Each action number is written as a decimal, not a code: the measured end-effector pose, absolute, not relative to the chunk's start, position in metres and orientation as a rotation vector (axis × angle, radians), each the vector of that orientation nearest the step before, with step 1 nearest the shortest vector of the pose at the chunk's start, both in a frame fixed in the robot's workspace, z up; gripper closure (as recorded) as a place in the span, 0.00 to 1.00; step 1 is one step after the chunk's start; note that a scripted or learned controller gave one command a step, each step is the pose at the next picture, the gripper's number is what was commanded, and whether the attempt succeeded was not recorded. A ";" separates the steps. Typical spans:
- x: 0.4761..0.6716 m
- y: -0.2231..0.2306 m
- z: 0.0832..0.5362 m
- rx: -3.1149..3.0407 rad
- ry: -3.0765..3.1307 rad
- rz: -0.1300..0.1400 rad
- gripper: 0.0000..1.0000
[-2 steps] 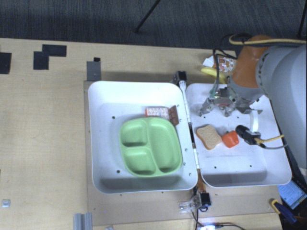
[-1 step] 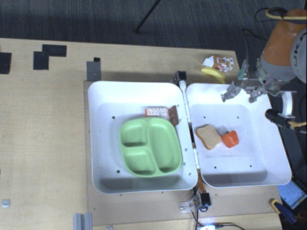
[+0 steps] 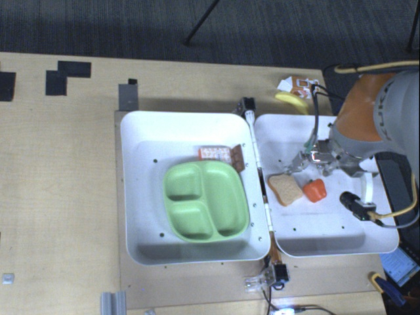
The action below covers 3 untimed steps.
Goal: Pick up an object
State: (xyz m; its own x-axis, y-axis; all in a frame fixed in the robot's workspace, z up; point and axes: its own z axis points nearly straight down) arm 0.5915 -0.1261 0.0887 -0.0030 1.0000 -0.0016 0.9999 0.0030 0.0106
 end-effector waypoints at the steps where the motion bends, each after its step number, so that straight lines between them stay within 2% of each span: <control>1: 0.606 -0.092 0.086 2.213 2.225 0.006 0.00; 2: 0.625 -0.081 0.085 2.213 2.227 0.005 0.00; 3: 0.610 -0.157 0.209 2.213 2.221 0.004 0.00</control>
